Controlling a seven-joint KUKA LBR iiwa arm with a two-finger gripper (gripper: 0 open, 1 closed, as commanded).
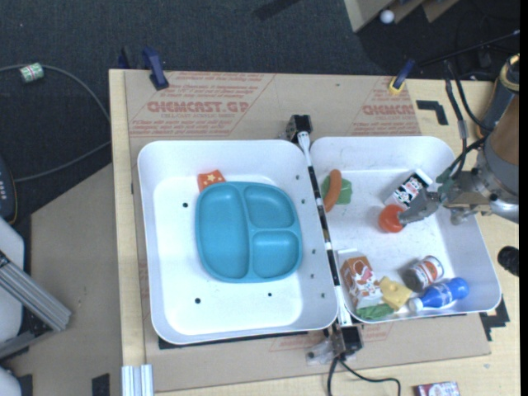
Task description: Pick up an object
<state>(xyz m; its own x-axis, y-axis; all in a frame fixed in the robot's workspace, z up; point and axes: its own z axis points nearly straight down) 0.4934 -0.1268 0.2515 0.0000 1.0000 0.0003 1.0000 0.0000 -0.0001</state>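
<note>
Over the right bin (470,246) the gripper (410,213) hangs low beside a red toy (390,219), reaching to grab it. I cannot tell how its hand is set. Next it must close and lift. One blue plate (247,230) lies in the left bin (157,246). Two bins, one carrot (332,190), one blue bottle (444,291).

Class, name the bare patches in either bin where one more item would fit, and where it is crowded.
Free: left bin floor around the blue plate; right bin floor between carrot and red object. Crowded: its front, by pouch and bottle.
</note>
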